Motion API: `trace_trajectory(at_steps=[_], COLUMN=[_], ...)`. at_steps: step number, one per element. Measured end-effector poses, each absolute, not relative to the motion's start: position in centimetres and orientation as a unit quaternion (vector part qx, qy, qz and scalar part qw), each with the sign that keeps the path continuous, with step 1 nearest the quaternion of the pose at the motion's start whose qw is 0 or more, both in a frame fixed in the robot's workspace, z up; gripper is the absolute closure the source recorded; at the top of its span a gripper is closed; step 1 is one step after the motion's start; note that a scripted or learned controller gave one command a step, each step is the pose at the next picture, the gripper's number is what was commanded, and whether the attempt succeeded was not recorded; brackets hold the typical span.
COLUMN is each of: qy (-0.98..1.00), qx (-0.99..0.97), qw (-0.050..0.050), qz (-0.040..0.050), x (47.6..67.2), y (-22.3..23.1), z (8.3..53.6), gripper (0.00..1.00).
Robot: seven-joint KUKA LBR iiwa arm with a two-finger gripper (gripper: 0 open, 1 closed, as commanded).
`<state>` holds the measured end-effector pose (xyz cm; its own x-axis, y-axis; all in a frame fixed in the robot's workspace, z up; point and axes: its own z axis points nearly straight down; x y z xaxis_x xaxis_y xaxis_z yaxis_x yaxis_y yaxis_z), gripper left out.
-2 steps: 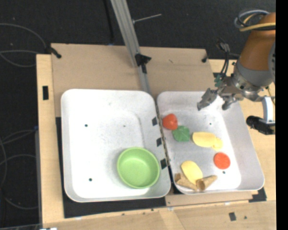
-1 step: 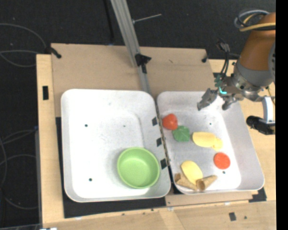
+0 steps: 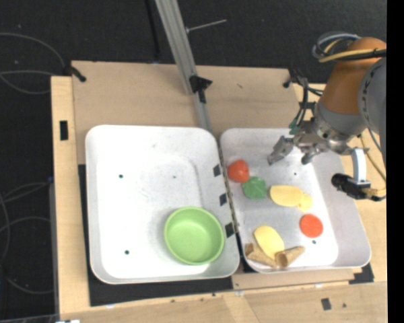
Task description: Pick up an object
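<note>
The gripper (image 3: 293,153) hangs over the far part of the right bin (image 3: 343,251), near its back edge, with its two fingers spread apart and nothing between them. One finger (image 3: 278,155) points toward the bin's middle, the other (image 3: 308,156) sits closer to the right wall. Bare white floor shows in the gap under them.

All the small things in this bin lie nearer the front than the jaws. The red ball (image 3: 238,171) is by the left wall, well to the left of the fingers and apart from them. Just beside it, toward the front, is a green lump (image 3: 254,188), touching or nearly touching the ball. A yellow piece (image 3: 288,196) lies in the middle of the bin, in front of the open jaws but clear of them. Toward the right wall is an orange-red disc (image 3: 311,226). Near the front edge lie a second yellow piece (image 3: 268,239) and a tan cone (image 3: 289,254), close together, with a brownish scrap (image 3: 256,254) at the front left corner.

The left bin (image 3: 108,147) carries a green bowl (image 3: 194,235), upright, by its front right corner.
</note>
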<state>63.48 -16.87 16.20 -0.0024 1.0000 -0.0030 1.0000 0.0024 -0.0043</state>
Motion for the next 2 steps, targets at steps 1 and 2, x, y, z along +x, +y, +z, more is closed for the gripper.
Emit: trace_trajectory(at_steps=[1, 2], qy=[-0.707, -0.707], qx=[-0.707, -0.707], qw=[0.000, -0.001], qz=[0.0024, 0.0021], x=[63.8, 63.8], y=[-17.3, -17.5], z=[11.9, 10.0], gripper=[0.00, 0.00])
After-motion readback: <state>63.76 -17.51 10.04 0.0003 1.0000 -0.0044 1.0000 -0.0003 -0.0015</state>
